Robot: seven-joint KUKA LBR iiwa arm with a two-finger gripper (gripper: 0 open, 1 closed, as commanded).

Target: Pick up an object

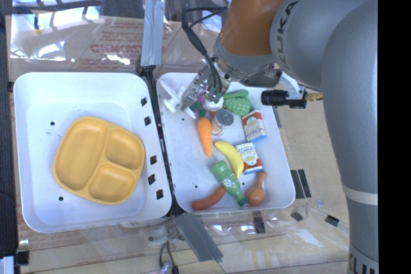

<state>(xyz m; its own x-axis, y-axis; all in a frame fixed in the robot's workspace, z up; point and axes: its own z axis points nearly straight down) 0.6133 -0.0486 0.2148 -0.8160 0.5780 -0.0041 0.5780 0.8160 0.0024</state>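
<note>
My gripper (194, 98) hangs low over the far left corner of the right bin (183, 163), just above the top of an orange carrot (204, 135). Close to its right lie a small purple and green item (212, 101), a round can (223, 118) and a green knobbly toy (237, 102). Further toward the front lie a yellow banana (230, 157), a green bottle (228, 180), a red sausage (208, 199) and a brown drumstick (257, 189). Two small cartons (255, 126) (249, 158) lie along the right side. I see nothing held in the gripper.
The left bin (38, 99) holds a yellow divided plate (99, 159). A black ridge (158, 144) separates the two bins. The grey arm with its orange band (257, 16) covers the far right corner of the right bin. Clear plastic sheet and grey tape (151, 32) lie behind the bins.
</note>
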